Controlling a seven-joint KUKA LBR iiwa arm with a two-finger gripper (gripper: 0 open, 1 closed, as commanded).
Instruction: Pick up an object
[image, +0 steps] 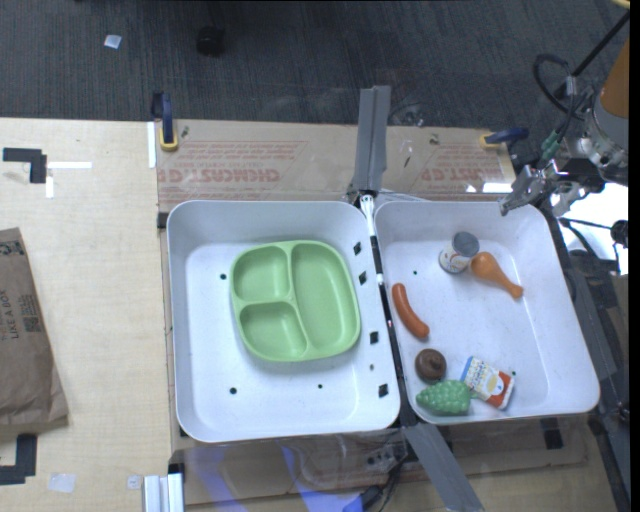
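White plastic forms both bins; the right bin (565, 330) holds every candidate for the pick, so take the toy sausage (410, 310) in it as the landmark. Up and right of the sausage lie a small tin can (458, 252) and a toy drumstick (495, 273), nearly touching. Below and right of it sit a brown doughnut (431, 364), a green knobbly toy (444, 398) and a little carton (487, 383), crowded together. The gripper (535, 190) hangs far up and right of the sausage, over the bin's back corner, likely clear of the pile before a descent; whether it is spread or closed I cannot tell. Left of the sausage, the left bin (190, 330) holds a green divided plate (296, 298). Pale wooden bench (90, 250), cardboard (250, 160) under the bins, dark carpet (300, 50) beyond
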